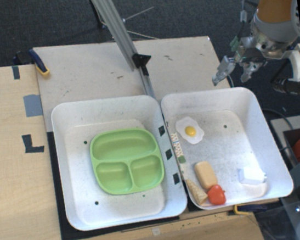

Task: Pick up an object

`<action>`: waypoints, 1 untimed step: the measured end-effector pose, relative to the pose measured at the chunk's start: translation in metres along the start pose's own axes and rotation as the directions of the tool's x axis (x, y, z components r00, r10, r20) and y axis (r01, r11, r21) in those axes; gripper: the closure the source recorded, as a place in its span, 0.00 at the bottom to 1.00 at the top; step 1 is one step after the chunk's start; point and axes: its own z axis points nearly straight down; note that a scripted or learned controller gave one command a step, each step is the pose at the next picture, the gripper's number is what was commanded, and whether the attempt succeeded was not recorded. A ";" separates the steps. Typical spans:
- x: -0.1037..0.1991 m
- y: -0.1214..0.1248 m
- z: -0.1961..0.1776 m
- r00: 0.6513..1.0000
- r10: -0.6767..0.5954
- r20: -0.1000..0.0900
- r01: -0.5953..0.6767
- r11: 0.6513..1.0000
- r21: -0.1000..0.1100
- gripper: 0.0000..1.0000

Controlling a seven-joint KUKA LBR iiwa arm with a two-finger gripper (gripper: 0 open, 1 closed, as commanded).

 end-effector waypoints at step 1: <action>0.000 0.000 0.000 1.000 0.000 0.000 0.000 1.000 0.000 0.00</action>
